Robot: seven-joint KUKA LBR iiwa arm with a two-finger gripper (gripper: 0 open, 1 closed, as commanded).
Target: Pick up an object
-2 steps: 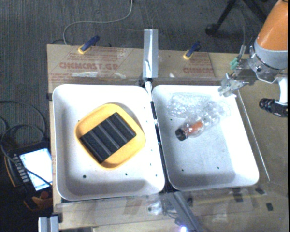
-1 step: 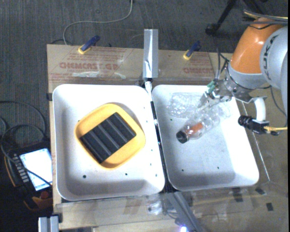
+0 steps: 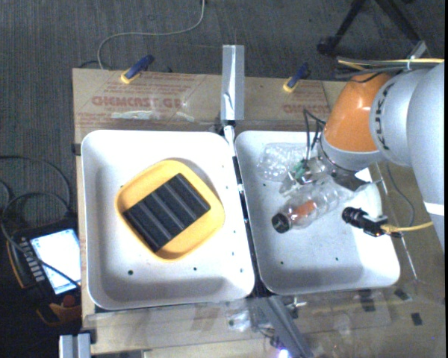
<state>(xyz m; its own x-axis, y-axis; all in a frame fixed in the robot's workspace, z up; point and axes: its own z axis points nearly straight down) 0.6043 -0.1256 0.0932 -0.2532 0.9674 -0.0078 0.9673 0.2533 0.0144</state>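
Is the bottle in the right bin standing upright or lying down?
Lying down: the bottle stretches across the floor of the right bin, its dark cap pointing left.

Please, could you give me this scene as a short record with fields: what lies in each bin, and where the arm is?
left bin: one yellow tray with a black ribbed insert, lying askew to the walls
right bin: clear plastic bottle on its side, dark cap toward the left bin; crumpled clear plastic near the far wall
arm: over the right bin's far right part, just above the bottle
grasp: cannot tell from this view
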